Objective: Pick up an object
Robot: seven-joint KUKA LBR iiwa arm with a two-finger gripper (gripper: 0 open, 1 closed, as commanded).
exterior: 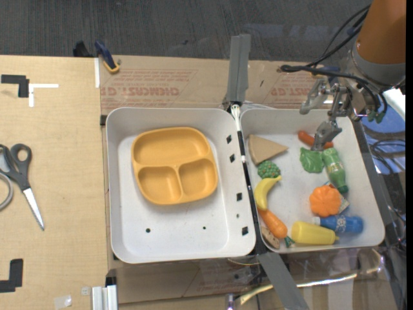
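hand (326, 131) hung over right bin's (368, 192) far side, grip state unreadable | risk: green toy (312, 160) and red piece (306, 136) crowded together, pinch could slip or snag both

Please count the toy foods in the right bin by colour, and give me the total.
Green: 3 (broccoli, leafy piece, bottle)
Orange: 3 (pumpkin, carrot, small piece)
Yellow: 2 (banana, block)
Tan: 1 (wedge)
Blue: 1 (piece)
Total: 10
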